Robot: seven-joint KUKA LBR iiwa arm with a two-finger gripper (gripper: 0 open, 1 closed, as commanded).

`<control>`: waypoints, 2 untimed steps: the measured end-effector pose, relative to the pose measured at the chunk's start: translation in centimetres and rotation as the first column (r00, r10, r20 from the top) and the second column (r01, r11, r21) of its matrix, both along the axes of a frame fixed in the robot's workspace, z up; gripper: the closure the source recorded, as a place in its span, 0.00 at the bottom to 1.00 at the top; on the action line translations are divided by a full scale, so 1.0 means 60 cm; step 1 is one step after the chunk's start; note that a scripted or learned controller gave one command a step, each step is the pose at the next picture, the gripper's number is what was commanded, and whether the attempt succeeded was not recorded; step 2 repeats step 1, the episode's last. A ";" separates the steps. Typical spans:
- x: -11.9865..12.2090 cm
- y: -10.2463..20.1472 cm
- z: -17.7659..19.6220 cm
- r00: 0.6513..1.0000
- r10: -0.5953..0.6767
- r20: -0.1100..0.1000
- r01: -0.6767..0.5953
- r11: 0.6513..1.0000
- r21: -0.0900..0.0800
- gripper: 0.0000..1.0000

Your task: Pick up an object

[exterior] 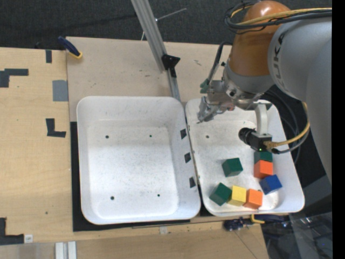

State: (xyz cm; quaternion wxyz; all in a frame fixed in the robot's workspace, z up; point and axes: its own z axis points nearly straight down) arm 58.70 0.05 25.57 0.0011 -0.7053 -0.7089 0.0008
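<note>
Hand (205, 114) hovers at right bin's far edge, blocks (233, 167) well nearer.

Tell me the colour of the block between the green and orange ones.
Yellow block, clearest in the camera view.

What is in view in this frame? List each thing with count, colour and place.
bins: 2, white, side by side on the bench; left bin, right bin
green blocks: 2, right bin, one mid, one at the front
yellow block: 1, right bin, front row
orange blocks: 2, right bin, front and right side
blue block: 1, right bin, right side
arm: 1, grey with orange band
gripper: 1, over the right bin's rear-left corner
</note>
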 end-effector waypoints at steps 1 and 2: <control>0.016 0.084 -0.032 1.000 0.001 -0.001 -0.001 1.000 0.000 1.00; 0.016 0.084 -0.032 1.000 0.001 -0.001 -0.001 1.000 0.000 1.00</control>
